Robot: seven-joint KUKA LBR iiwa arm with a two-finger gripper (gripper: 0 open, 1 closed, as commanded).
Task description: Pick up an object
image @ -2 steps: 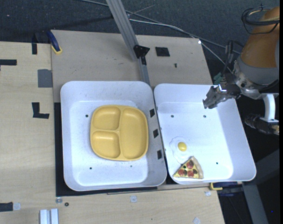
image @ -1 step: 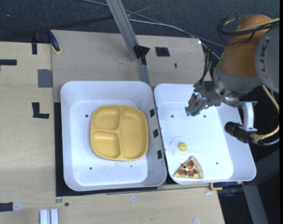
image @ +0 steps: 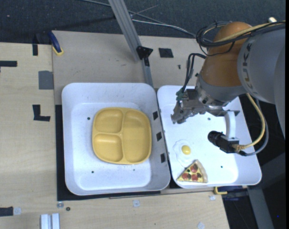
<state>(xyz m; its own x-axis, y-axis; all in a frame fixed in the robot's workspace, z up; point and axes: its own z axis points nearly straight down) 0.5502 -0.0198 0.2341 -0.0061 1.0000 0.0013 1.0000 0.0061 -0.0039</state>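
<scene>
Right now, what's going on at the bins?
The arm reaches in from the right and its gripper sits low over the right bin, near that bin's far left part. Nothing shows between its fingers. A toy fried egg and a pizza slice lie nearer the camera in the same bin, untouched. The left bin holds a yellow divided plate.

Overhead slanted view of both bins [image: 70,128]

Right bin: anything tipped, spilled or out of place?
Nothing stands out. The fried egg and pizza slice lie flat in the right bin; the yellow divided plate sits level in the left bin.
</scene>
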